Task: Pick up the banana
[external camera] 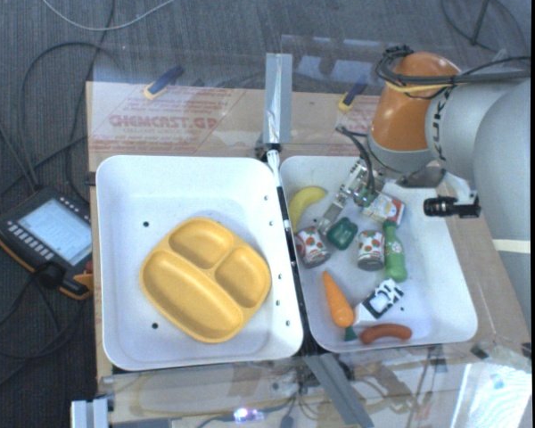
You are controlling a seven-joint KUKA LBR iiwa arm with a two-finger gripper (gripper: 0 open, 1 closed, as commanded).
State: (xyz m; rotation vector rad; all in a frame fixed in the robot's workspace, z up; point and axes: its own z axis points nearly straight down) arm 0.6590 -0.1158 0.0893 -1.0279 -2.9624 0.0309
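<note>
Banana [306, 203]: we see a smooth yellow curved fruit in the right bin [455, 319], at its far left corner, lying against the bin's left wall
Hand [355, 190]: metallic, slim, slanting down into the right bin just right of the banana; we cannot tell how far open it is, and we see nothing held in it
Arm [410, 114]: grey glossy shell with an orange rounded section above the wrist, reaching in from the right
Left bin [129, 185]: shallow, white, smooth plastic with rounded corners; it holds a yellow tray [207, 279] with three moulded compartments, lying at a slant near the middle
Right bin contents: two small cans [312, 246] with printed labels, one just below the banana and the other further right; a dark green lid-like piece [342, 234] between them; a green bottle [393, 252] lying along the right; an orange carrot [338, 300] with a green tip; a reddish sausage [385, 333] near the front wall; a black-and-white carton [384, 298] beside the carrot
Table [160, 123]: pale brown board with faint red print beyond the bins
</note>
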